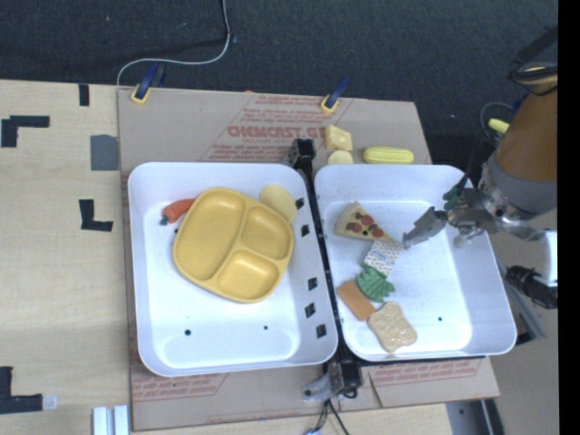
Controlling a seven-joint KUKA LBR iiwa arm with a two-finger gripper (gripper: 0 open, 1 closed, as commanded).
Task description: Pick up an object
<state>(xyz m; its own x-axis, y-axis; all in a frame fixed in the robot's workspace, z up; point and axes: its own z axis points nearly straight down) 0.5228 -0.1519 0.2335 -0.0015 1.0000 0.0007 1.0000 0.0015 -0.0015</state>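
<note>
A robot hand [424, 229] hangs over the right bin [471, 315], just right of a toy pizza slice [360, 224] and a patterned card [382, 256]. It grasps nothing; whether it is released or clenched I cannot tell. The pick appears not yet begun. Green, orange and tan toys lie nearby, hard to identify.

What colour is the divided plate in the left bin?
Yellow all over: the divided plate shows plainly in the camera view, lying in the left bin.
</note>
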